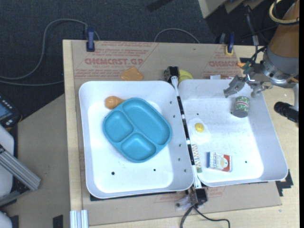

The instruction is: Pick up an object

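claw: fingers spread apart, holding nothing | small can: just below it | fried-egg toy: lower left

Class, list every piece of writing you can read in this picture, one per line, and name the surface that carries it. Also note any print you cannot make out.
"CHEMCAST GP": red print on the brown board behind the left bin.
Red print on the board's right part: partly hidden, unreadable.
Small carton in the right bin: print too small.
Can label: blurred.

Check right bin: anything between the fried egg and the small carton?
Nothing. In the camera view, bare white bin floor separates the fried egg from the carton.
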{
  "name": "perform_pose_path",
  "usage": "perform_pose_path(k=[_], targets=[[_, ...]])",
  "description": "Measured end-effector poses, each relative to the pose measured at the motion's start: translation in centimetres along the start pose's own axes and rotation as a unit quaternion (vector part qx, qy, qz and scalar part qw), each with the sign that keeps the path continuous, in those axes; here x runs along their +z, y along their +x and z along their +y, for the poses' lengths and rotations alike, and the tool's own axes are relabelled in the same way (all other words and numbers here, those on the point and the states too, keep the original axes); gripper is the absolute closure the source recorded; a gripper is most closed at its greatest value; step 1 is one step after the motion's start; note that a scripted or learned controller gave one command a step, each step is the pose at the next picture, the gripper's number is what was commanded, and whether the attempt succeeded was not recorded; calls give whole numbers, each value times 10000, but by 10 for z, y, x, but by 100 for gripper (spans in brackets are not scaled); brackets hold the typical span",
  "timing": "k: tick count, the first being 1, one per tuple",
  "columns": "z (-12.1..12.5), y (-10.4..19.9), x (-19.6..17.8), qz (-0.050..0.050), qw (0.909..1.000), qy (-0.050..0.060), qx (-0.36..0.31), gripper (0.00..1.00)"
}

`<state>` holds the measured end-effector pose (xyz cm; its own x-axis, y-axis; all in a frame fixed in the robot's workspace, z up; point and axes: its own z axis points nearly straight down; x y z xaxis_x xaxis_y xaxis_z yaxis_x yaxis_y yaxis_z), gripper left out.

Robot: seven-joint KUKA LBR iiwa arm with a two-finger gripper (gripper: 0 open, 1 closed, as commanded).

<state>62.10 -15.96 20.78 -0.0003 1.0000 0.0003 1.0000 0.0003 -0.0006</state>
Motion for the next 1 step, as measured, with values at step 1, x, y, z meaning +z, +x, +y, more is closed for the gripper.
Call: perform_pose_path(k=[1], targets=[[16, -36, 109, -5, 10000, 5, 4, 0]])
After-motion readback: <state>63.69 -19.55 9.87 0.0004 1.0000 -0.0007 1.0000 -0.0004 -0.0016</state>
